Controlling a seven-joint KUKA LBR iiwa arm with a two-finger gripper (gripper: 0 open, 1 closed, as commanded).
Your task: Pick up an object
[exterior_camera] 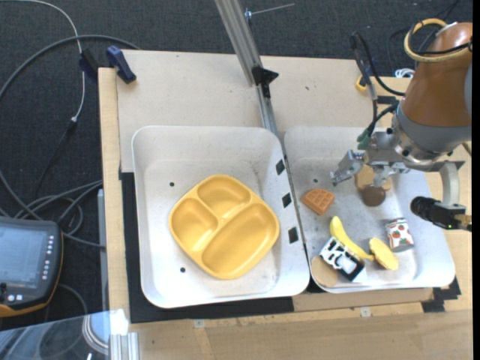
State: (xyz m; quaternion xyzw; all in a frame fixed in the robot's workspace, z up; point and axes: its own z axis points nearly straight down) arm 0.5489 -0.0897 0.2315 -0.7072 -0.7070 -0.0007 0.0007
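On the desk (187, 96), in the right bin (435, 272), the brown round object (372, 195) is seen directly beneath the pincer (369, 172), whose fingers are spread open either side above it, nothing gripped.

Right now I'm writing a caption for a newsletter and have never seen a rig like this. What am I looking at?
One camera looks down at a slant on a bench with two shallow white bins. The grey-and-orange arm reaching in from the right is a robot; its gripper hangs over the right bin, just above a brown lump. That bin also holds a toy waffle, a banana, a yellow slice, a small carton and a black-and-white piece. The left bin holds a yellow divided plate. Whether the gripper grasps anything isn't clear.
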